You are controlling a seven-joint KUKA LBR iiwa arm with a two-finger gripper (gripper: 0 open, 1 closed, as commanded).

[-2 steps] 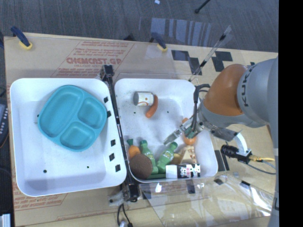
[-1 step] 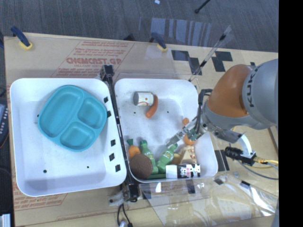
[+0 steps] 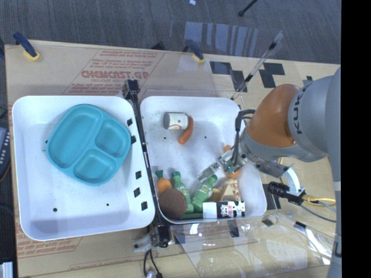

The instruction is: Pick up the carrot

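While the grey arm (image 3: 316, 120) with its orange band (image 3: 272, 123) reaches in from the right, the gripper (image 3: 223, 164) hangs low over the right bin (image 3: 203, 106), near that bin's right wall and above its front half. Whether it is released, clenched or grasping something cannot be told, because the tip is a small tangle of metal parts with bits of orange and green mixed in. The carrot (image 3: 186, 133) lies on the bin floor up and to the left of the gripper, well apart from it, its length tilted so that the upper end points toward a small grey can (image 3: 174, 120) lying on its side; the carrot's upper end sits just beside the can, close enough that touching cannot be ruled out. Down and to the left of the gripper a pile sits in the bin's front corner: green bottles (image 3: 200, 193), a brown ball (image 3: 172, 202), a small orange piece (image 3: 164, 185), and a dark flat box with a white label (image 3: 227, 209) along the front wall. Far to the left of the gripper, across the divider, the left bin (image 3: 35, 213) holds a blue tray with compartments (image 3: 88, 143).
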